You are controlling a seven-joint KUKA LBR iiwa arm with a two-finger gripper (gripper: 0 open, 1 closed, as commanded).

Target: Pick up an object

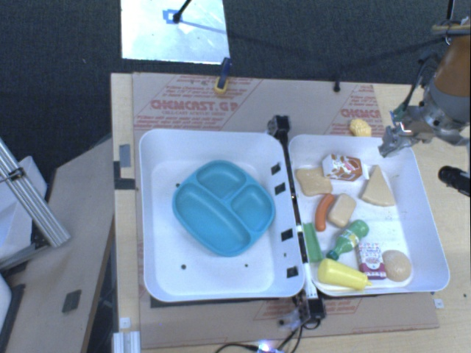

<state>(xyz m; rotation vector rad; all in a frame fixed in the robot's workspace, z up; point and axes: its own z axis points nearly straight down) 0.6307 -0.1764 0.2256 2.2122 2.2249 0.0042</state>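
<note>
Arm (pixel 450 79): cut off by the picture's right edge; its upper links are out of frame.
Gripper (pixel 388 144): small and blurred over the far right corner of the right bin (pixel 401 223); contact with the rim cannot be told.
Red-and-white packet (pixel 344 168) and small carton (pixel 371 259): print too small to read.
Yellow item (pixel 360 127) on the bench (pixel 452 226), beyond the bin's far rim: kind not determinable.
Silver panel (pixel 173 20): cut by the top edge.
Metal frame (pixel 29 204): cut by the left edge.
Cables (pixel 283 340) at the bench's near edge: run out at the bottom.
</note>
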